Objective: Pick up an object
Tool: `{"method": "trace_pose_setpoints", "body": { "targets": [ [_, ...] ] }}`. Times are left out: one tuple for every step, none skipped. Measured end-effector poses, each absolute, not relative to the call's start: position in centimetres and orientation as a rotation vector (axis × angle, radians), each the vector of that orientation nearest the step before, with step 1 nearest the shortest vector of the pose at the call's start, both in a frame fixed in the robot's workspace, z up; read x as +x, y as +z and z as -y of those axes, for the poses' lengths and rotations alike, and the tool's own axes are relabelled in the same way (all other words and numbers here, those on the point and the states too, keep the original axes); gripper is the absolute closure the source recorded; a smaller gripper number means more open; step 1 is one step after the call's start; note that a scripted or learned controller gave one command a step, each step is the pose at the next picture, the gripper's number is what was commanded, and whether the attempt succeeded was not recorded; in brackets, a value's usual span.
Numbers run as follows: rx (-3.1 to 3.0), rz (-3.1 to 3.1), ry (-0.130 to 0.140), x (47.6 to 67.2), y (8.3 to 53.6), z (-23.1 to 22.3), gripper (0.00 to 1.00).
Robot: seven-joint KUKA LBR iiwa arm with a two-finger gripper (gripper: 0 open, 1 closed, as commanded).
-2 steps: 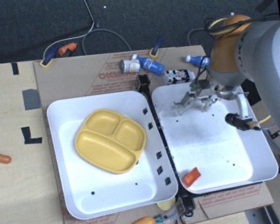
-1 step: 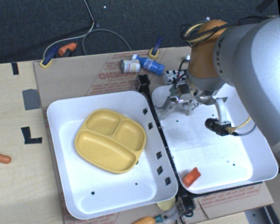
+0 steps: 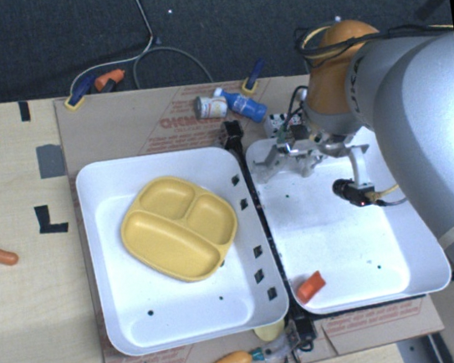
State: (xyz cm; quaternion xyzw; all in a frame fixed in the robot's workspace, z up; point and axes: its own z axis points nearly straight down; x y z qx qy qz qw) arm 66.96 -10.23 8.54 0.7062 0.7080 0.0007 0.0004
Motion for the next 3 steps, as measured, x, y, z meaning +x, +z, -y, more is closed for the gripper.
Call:
{"method": "trace_pose_setpoints", "body": {
  "targets": [
    [2.215, -2.224, 0.002, 66.9, 9.6, 10.2, 1.00],
    [2.215, -2.224, 0.002, 66.9, 9.6, 10.2, 0.00],
    [2.220, -2.221, -0.003, 66.8, 8.5, 9.5, 0.00]
  ]
}}
